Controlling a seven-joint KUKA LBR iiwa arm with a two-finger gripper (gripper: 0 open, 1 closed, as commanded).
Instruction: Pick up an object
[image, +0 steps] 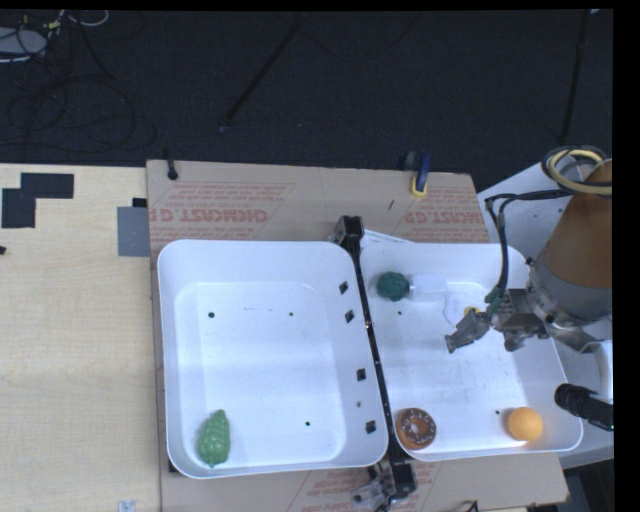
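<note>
- I see the gripper (468, 332) inside the right bin (470, 440), at about 3 o'clock from that bin's middle, with the grey arm (585, 250) coming in over the bin's right rim.
- Its fingers (460, 340) point toward 9 o'clock, and I cannot tell whether they are spread or closed; nothing shows between them.
- The dark green ball (393, 287) lies at 11 o'clock in the right bin, near the divider (362, 320) and the far wall, well apart from the gripper.
- The orange ball (524, 424) sits at 5 o'clock in the right bin, just beside the near rim and close to the right corner.
- The brown doughnut-like disc (415, 428) sits at 7 o'clock in the same bin, touching or nearly touching the near rim, next to the divider.
- Between those three things the middle of the right bin's floor is open white space, with the gripper at its right margin.
- In the left bin (180, 300) I see a light green lumpy object (213, 438) at 7 o'clock, tucked against the near-left corner; the rest of that floor is bare.
- Both bins rest on a cardboard sheet (250, 205), whose edge runs along 12 o'clock behind them.
</note>
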